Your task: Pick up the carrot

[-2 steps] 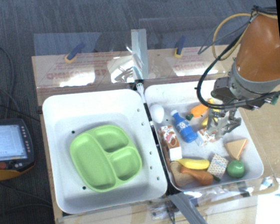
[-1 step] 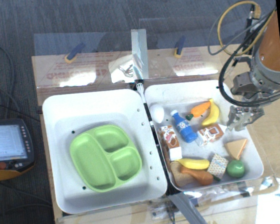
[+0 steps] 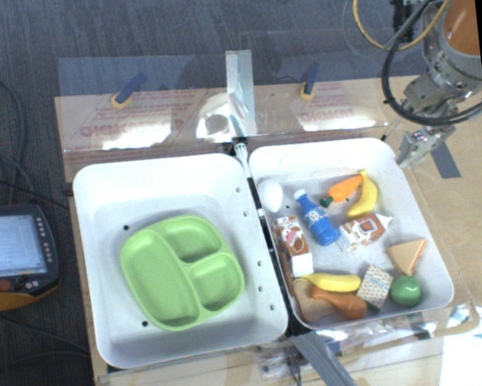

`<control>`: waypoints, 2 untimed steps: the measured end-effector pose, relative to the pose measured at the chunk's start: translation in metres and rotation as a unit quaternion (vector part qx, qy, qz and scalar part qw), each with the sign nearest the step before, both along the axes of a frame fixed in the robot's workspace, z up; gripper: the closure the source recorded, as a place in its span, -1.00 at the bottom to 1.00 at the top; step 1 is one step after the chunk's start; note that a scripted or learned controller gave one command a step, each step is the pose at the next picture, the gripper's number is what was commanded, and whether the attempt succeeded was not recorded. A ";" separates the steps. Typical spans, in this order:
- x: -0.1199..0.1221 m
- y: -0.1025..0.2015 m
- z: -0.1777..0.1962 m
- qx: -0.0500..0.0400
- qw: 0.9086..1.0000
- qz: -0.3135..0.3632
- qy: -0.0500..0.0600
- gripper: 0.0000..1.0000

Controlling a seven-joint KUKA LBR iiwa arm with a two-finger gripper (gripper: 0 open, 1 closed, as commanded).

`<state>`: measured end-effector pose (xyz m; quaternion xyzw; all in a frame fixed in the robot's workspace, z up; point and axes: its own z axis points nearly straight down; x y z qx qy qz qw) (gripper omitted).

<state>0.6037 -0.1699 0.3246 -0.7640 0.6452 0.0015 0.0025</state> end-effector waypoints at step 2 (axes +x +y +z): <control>-0.005 0.018 -0.004 0.000 0.987 0.162 0.000 1.00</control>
